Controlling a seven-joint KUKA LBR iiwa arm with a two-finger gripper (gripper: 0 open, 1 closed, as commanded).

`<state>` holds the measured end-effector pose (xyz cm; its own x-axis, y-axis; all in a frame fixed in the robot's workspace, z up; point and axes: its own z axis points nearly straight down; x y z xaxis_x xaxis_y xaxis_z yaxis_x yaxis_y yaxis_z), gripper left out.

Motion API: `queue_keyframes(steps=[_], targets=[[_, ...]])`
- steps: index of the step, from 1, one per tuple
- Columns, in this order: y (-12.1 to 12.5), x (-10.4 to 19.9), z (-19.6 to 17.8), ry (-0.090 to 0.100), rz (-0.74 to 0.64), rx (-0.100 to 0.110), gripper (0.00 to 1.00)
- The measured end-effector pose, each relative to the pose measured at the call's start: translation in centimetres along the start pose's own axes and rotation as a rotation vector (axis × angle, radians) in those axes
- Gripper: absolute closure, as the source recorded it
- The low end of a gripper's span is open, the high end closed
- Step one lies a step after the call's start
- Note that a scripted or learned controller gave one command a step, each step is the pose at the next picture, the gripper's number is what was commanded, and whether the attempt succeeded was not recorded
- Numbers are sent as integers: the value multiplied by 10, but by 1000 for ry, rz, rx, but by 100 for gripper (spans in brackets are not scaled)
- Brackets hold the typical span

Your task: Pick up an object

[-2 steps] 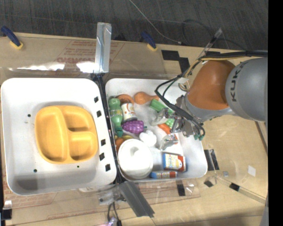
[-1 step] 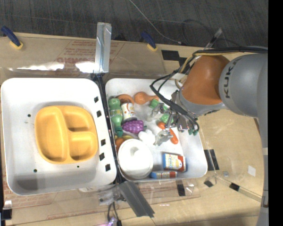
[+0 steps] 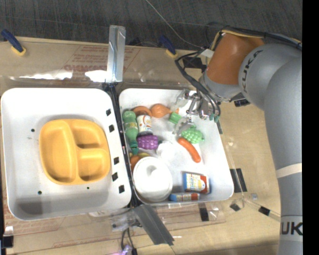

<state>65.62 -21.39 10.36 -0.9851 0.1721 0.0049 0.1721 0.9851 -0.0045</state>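
Note:
My gripper (image 3: 189, 116) hangs over the upper right part of the right bin (image 3: 223, 163), its metal fingers pointing down just above a green bumpy toy (image 3: 193, 135) and a small green piece (image 3: 175, 118). Nothing shows between the fingers. An orange carrot-like toy (image 3: 191, 149) lies just below the green one. Farther left in the same bin lie a purple grape bunch (image 3: 148, 141), an orange ball (image 3: 159, 110), a green bottle (image 3: 131, 127) and a small can (image 3: 144, 123).
A white round lid or cup (image 3: 152, 178) and a small orange-labelled box (image 3: 194, 183) sit at the right bin's near end. The left bin (image 3: 16, 105) holds a yellow divided tray (image 3: 74, 150). A metal divider post (image 3: 116, 52) stands between the bins.

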Motion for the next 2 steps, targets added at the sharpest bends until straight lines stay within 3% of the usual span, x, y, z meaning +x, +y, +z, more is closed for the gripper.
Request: queue_keyframes(steps=[1,2], targets=[[-4,54,10,-8,74,-4,0],[-6,70,8,-6,-2,-5,0]])
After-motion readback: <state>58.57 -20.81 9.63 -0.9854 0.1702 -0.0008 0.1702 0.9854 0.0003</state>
